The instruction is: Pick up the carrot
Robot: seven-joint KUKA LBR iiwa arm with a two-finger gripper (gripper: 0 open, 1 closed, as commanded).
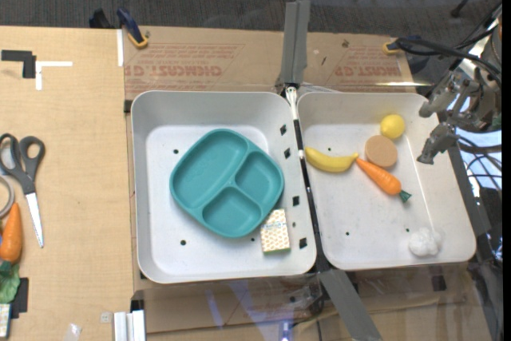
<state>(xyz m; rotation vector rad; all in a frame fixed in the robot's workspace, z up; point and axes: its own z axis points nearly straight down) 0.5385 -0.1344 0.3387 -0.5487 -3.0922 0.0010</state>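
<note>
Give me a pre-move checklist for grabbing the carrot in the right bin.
1. Carrot in view: ok, it lies flat in the right bin, green tip toward the bin's near right.
2. Room around the carrot: not ok, its thick end touches or sits just under the tan round piece, and the banana lies close on the left.
3. Gripper position: not ok, it sits at the bin's right edge, apart from the carrot.
4. Gripper holding nothing: ok, nothing shows between its fingers.
5. Fingers open enough: cannot tell.
6. Lemon and white puff out of the way: ok.
</note>
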